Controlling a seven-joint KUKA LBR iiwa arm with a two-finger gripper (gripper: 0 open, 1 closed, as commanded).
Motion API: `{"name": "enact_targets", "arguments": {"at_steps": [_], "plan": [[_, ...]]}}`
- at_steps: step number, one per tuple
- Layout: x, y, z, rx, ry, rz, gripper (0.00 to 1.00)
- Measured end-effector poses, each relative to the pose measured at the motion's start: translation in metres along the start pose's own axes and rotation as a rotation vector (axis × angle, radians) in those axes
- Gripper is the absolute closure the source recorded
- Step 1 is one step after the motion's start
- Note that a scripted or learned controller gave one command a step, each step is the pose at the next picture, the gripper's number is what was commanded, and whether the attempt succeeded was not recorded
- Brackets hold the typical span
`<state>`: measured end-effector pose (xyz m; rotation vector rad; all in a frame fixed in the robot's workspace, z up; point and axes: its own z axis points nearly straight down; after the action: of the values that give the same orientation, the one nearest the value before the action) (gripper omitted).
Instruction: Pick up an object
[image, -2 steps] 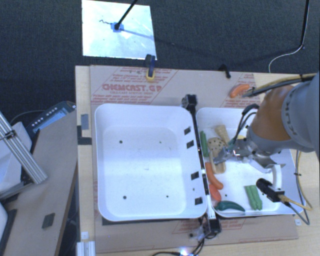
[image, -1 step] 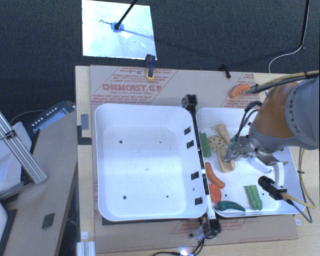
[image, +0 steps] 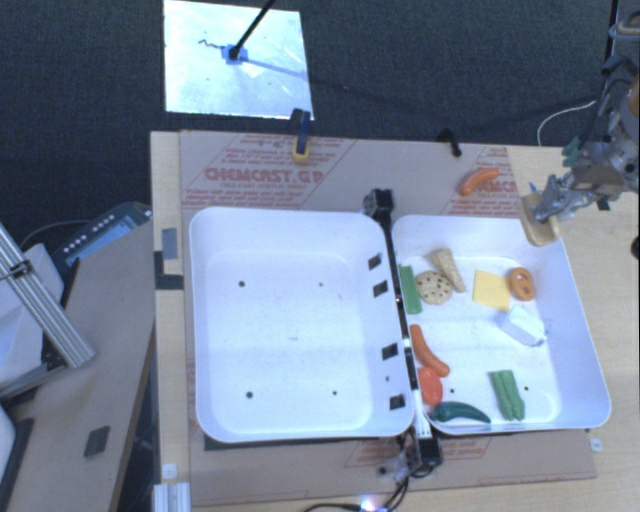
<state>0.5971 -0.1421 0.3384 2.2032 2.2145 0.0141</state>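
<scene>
— What sort of place is this?
— A robotics lab. Two shallow white plastic bins sit on a tan wooden surface lined with printed cardboard.
— Anything else?
— Plastic toy food in the three o'clock bin, aluminium framing at nine o'clock, dark carpet.

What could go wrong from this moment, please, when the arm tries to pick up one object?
1. The gripper is above the far right corner of the right bin, with a tan piece at its tip; if the hold is weak, the piece may fall outside the bin.
2. The cookie, cone and green strip lie close together, so a grasp there could push or catch a neighbour.
</scene>
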Motion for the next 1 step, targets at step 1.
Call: {"name": "enact_targets", "arguments": {"at_steps": [1], "plan": [[0.0033,-0.0351,-0.1932,-0.001,0.002,-0.001,1.00]]}}
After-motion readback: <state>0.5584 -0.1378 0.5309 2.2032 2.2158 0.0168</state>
